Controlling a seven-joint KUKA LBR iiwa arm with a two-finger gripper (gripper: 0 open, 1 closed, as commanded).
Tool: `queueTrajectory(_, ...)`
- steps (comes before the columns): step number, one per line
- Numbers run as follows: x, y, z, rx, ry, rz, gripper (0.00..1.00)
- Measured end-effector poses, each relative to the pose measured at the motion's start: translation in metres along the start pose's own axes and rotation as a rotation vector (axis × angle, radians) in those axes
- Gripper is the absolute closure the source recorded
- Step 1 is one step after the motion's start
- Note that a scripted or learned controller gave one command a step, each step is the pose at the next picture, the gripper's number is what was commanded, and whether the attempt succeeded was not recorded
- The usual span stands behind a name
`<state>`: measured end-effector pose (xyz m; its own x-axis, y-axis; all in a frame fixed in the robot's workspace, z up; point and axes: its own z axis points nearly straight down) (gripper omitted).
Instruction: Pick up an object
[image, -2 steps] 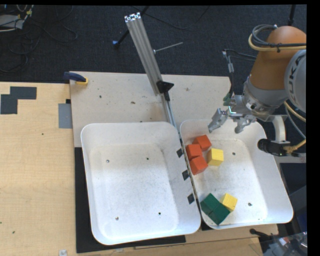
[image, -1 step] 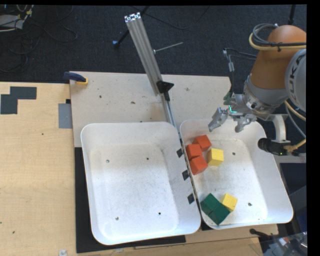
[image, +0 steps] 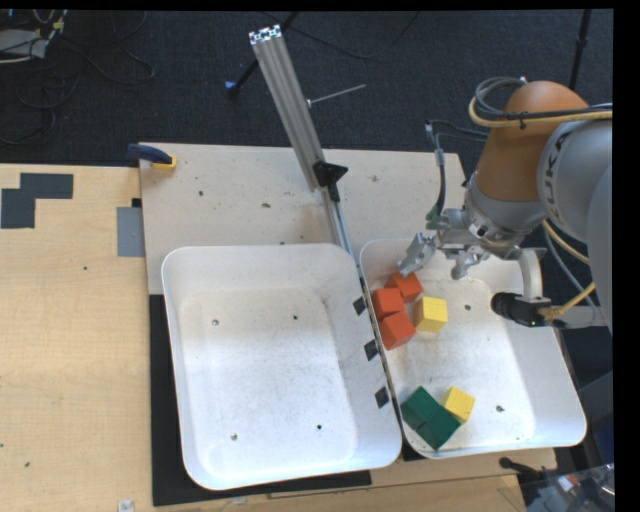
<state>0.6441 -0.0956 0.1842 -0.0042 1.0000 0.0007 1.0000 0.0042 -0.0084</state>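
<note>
End effector (image: 441, 257) open, above orange cubes (image: 395, 310)

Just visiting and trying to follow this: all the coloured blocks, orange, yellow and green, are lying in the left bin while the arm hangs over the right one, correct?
Not quite. The camera view shows the orange blocks, yellow blocks and green blocks lying in the right bin, not the left bin. The rest stands: the gripper hangs over the right bin.
</note>
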Motion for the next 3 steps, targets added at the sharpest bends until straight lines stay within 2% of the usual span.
queueTrajectory(1,-0.0019,-0.0034,0.0591,-0.009,0.001,0.005,0.00)
queueTrajectory(2,-0.0028,0.0025,0.0631,-0.028,-0.003,0.007,0.00)
queueTrajectory(3,-0.0063,0.0017,0.0537,-0.025,-0.006,0.013,1.00)
